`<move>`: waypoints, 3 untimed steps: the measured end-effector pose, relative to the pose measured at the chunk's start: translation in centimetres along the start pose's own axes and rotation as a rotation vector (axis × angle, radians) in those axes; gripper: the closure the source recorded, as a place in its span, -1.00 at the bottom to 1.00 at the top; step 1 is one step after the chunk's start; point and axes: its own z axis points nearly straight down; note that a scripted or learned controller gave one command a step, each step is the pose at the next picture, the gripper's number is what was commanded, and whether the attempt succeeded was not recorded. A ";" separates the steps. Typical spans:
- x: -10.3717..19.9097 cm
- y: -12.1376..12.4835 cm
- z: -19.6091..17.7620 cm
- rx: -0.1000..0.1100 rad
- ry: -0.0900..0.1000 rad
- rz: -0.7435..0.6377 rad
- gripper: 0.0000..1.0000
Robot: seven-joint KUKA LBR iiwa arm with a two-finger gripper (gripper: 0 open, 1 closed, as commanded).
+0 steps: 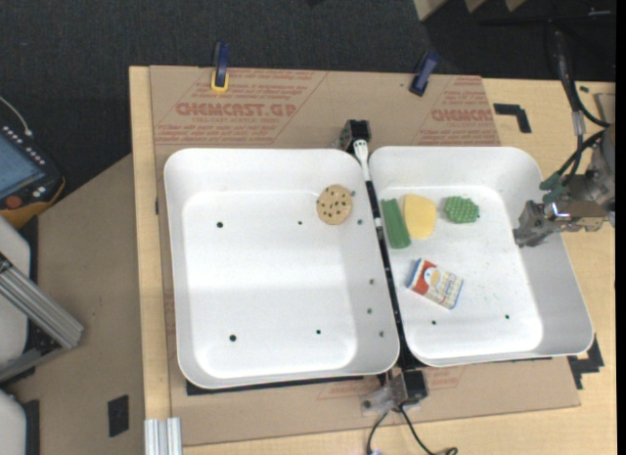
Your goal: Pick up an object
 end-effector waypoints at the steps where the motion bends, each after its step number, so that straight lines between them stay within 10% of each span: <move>1: -6.9 -0.2 -0.2 -0.005 -0.009 0.016 1.00; 2: 0.1 0.0 -0.6 -0.002 -0.002 0.003 1.00; 3: -10.4 -0.2 -2.5 -0.008 -0.012 0.018 1.00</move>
